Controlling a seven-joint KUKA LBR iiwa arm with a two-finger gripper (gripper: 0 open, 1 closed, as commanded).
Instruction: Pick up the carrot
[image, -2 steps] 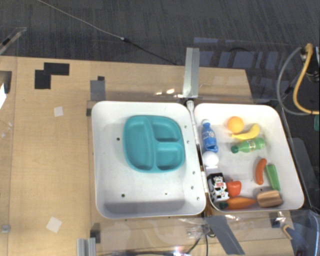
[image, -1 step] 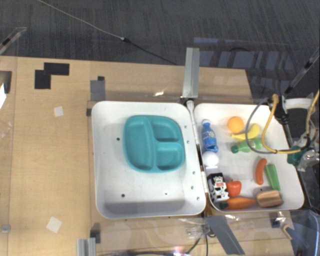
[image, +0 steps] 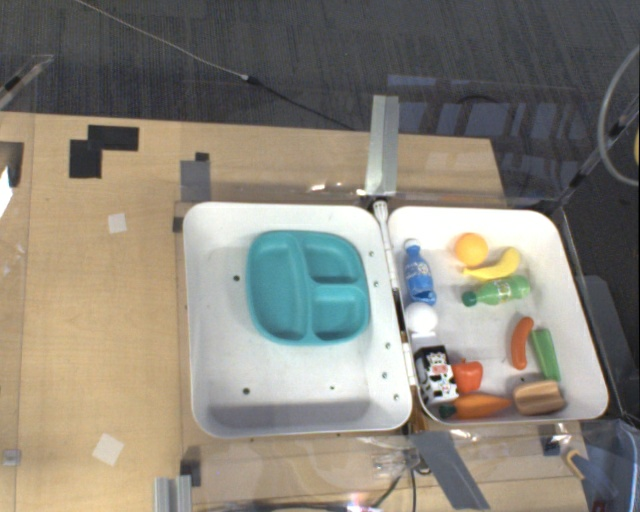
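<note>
Nothing is done yet: the carrot (image: 482, 406) lies untouched along the near edge of the right bin (image: 578, 330), between a small toy (image: 434, 372) and a bread roll (image: 539, 397); the gripper's state cannot be told

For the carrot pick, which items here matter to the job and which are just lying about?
Belongs to the job:
carrot
right bin

Lying about:
teal tray
blue bottle
orange
banana
green bottle
sausage
bread roll
</note>
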